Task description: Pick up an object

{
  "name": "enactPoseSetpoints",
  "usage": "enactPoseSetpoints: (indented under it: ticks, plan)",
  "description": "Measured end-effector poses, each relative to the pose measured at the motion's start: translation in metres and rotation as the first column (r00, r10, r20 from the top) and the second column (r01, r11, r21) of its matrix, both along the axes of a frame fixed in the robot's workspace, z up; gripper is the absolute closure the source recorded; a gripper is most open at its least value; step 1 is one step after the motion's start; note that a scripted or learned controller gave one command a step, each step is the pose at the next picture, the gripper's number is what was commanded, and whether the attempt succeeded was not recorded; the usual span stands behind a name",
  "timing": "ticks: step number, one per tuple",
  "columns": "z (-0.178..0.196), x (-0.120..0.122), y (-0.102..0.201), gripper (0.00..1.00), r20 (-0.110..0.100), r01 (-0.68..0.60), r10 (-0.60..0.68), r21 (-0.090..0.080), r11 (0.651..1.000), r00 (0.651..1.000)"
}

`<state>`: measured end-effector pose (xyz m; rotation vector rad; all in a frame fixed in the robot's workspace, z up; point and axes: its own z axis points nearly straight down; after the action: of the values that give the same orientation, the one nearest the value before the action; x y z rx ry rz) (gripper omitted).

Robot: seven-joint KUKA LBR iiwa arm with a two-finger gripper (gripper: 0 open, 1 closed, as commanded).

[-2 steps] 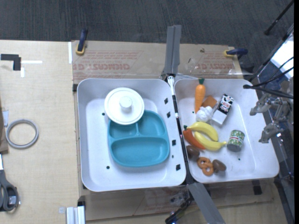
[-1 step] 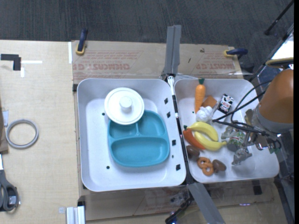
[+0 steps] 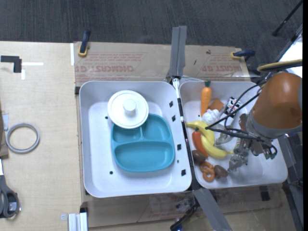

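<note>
The jaws (image 3: 237, 161) are lowered into the right bin (image 3: 269, 174), and whether they are released or clenched cannot be told; nothing is seen held between them. Just to their left lies the banana (image 3: 210, 139), with a pretzel (image 3: 208, 170) and a brown piece (image 3: 221, 171) below-left of them. Beyond the banana, further from the jaws, a carrot (image 3: 206, 98) lies by a white crumpled item (image 3: 211, 116). The banana is judged light, stiff and smooth, so it is best taken across its middle, where the curve is narrowest. Open bin floor is seen to the right of the jaws, while the bin's left wall crowds the toys. The left bin (image 3: 91, 143), holding a blue tray (image 3: 144, 153) and white lid (image 3: 128, 109), lies well apart on the worktop (image 3: 43, 90).
</note>
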<state>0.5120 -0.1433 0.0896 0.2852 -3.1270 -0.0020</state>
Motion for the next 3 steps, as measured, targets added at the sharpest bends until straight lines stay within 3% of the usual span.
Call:
enactPoseSetpoints:
  ticks: [1, 2, 3]
  plan:
    - [0.001, 0.054, 0.052, 0.00, 0.002, -0.016, 0.016, 0.001, 1.000, 1.000]
    - [0.001, 0.128, 0.035, 0.00, 0.004, 0.072, -0.072, -0.001, 0.997, 0.997]
    - [0.001, 0.063, 0.038, 0.00, 0.001, 0.111, -0.111, -0.001, 0.994, 0.994]
